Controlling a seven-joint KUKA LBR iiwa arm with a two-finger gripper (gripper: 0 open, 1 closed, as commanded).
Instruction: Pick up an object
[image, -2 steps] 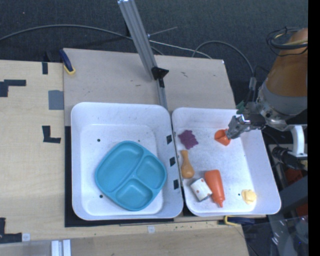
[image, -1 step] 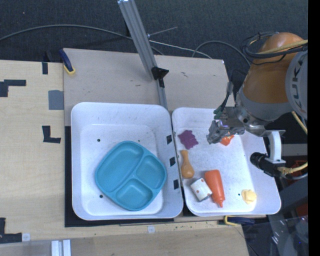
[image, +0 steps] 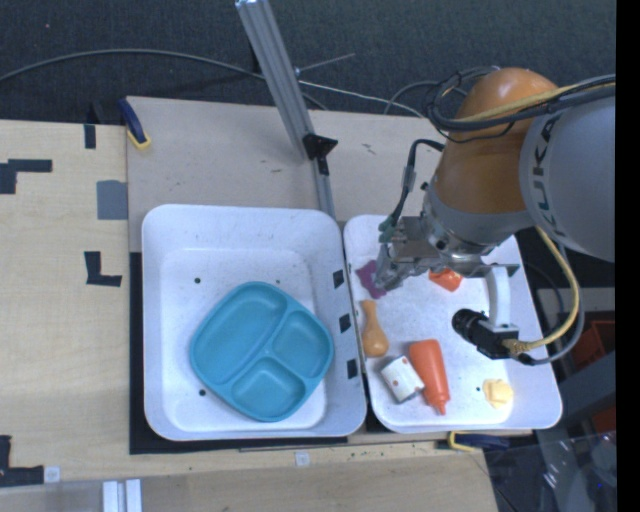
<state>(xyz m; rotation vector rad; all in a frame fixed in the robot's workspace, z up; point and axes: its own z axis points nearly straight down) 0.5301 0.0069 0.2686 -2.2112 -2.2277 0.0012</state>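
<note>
My gripper hangs low over the upper left part of the right bin. A small purple piece lies right at its tip, partly hidden by it; I cannot tell whether they touch. A red-orange piece sits just right of the gripper. Below lie a tan bottle-shaped toy, an orange carrot, a small white block and a little yellow piece.
The left bin holds a blue divided plate. A grey metal post slants down to the bins' far edge. The arm's bulk covers the right bin's upper right corner.
</note>
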